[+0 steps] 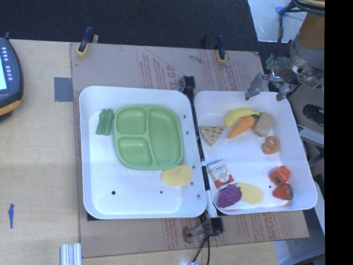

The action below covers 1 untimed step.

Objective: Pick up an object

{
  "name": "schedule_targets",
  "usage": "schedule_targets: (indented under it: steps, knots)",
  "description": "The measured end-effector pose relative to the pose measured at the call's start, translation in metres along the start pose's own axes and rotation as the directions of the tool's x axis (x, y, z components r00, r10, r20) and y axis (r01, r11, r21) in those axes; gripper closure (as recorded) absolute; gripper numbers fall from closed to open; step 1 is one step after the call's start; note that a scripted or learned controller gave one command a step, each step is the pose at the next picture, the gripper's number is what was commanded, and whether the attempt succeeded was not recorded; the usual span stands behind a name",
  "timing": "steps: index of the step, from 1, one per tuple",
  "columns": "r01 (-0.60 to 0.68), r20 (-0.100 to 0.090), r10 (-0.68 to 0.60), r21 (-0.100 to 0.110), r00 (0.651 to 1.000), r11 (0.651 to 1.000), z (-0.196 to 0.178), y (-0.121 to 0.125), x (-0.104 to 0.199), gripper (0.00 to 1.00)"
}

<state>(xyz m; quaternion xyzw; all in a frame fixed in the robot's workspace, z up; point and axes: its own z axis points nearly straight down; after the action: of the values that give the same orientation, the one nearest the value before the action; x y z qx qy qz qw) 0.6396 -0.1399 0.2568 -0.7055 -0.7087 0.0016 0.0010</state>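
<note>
Two white bins are seen on the bench, the tool is held spread wide above the right bin's far edge, nothing is pinched, and a drop toward the banana is likely needed.

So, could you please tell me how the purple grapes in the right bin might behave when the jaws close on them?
The purple grapes look like a bumpy, rounded toy cluster, so pads may slip into the grooves between bumps. They seem small and probably light. They lie against the small carton and a yellow piece, so a push would likely nudge those too.
</note>
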Motion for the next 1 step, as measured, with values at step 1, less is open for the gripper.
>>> schedule_targets:
  steps: [1]
  knots:
    - [-0.001, 0.001, 0.001, 0.001, 1.000, 1.000, 0.1541, 0.0094, 0.0026, 0.00]
